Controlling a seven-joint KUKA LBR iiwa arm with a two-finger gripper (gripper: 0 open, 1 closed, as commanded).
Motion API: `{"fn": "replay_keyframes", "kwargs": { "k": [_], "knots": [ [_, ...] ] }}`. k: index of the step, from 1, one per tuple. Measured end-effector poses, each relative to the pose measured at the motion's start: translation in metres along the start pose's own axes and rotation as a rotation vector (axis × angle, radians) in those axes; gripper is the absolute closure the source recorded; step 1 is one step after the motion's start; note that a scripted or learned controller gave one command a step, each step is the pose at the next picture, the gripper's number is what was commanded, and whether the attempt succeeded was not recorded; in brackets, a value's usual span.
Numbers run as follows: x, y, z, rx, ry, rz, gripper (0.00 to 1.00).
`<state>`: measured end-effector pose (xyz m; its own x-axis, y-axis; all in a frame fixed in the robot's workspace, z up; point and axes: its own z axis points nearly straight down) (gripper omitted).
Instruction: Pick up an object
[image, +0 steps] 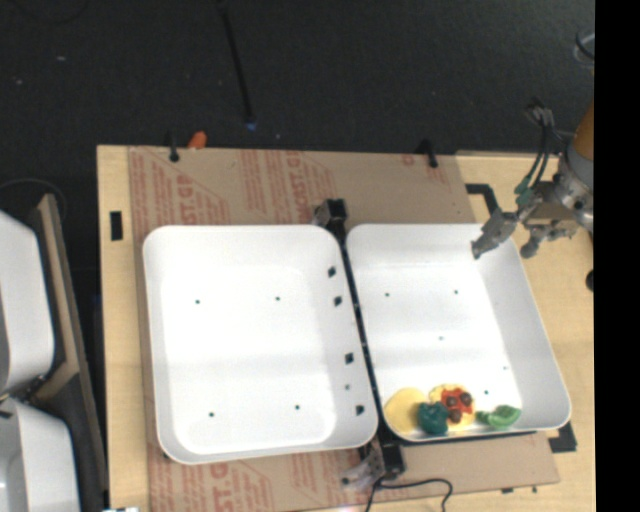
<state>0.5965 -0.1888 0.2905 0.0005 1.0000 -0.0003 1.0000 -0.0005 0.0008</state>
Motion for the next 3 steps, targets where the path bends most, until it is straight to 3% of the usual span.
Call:
{"fn": "replay_keyframes", "kwargs": {
  "k": [1,2,3],
  "knots": [
    [-0.015,-0.037,0.106,0.009,0.002,0.002,0.00],
    [0.048,-0.091,0.194,0.009,0.003,-0.002,0.00],
    [0.074,-0.105,0.097,-0.008,0.000,-0.002,0.00]
  ]
}}
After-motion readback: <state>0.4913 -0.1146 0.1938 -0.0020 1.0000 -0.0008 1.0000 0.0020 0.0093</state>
